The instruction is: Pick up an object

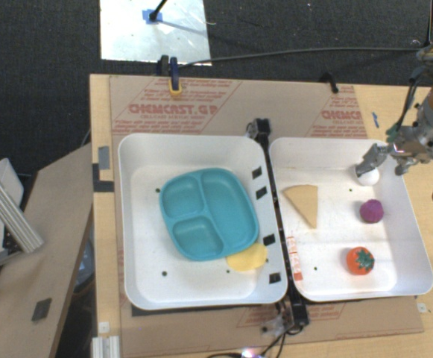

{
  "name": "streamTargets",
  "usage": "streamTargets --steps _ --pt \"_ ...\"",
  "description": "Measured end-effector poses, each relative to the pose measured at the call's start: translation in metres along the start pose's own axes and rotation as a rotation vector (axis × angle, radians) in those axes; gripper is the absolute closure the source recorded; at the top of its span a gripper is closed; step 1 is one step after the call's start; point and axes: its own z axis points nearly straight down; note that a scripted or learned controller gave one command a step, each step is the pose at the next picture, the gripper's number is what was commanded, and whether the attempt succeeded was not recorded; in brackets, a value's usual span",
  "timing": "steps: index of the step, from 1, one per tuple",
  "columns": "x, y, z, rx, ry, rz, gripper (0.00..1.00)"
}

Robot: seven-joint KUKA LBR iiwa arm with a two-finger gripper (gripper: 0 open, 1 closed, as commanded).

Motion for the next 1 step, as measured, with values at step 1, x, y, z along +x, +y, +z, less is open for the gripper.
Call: streamTargets --steps 1 --pt "0.0004 0.0026 -0.0063 -0.011 -0.002 -0.003 0.00"
